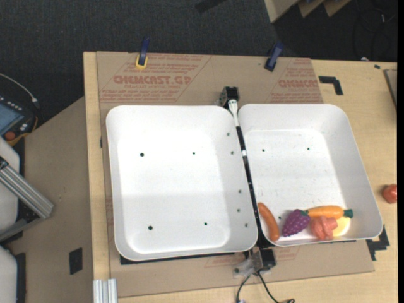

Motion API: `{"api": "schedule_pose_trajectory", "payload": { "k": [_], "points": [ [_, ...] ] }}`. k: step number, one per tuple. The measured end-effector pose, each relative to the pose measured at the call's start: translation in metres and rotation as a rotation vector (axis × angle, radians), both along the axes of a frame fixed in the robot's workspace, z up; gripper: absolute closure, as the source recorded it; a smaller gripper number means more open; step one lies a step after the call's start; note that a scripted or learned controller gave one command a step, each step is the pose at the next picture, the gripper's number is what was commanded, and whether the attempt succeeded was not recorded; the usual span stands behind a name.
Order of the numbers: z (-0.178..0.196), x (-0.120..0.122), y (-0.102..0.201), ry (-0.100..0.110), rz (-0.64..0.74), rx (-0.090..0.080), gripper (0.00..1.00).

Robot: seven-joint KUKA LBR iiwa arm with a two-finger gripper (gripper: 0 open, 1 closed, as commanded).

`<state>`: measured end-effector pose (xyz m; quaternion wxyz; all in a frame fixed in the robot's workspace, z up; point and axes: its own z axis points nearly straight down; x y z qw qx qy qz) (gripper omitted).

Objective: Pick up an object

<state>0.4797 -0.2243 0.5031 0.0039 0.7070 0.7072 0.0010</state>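
The worktop (57, 169) carried a brown cardboard sheet (202, 74), pinned along its upper edge by two clamps (144, 54), probably so the base would not slide when the arm pressed down. On that sheet sat two shallow white bins side by side. The left bin (170, 182) took up the middle of the frame, and the right bin (303, 163) touched it along a shared dark seam, which would keep both at a fixed place for the program. All the things worth picking lay crowded in the lower corner of the right bin, at the lower right of the frame, likely because they had slid or been dropped against its near wall. A carrot (328, 211) lay across the top of the cluster, a sausage (268, 221) leaned against the seam side, and a bunch of purple grapes (295, 223) sat between them. A red piece (322, 228) and a yellow piece (341, 227) were tucked under the carrot. A small red thing (390, 193) lay apart on the worktop at the right edge. Whether the claw was apart or together could not be told. The tight huddle by the wall would make a clean grasp harder.
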Motion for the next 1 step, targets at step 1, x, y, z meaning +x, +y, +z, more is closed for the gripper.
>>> {"api": "schedule_pose_trajectory", "payload": {
  "k": [1],
  "points": [
    [0.0347,0.0000,0.0000,-0.002,0.000,-0.001,1.00]
  ]
}}
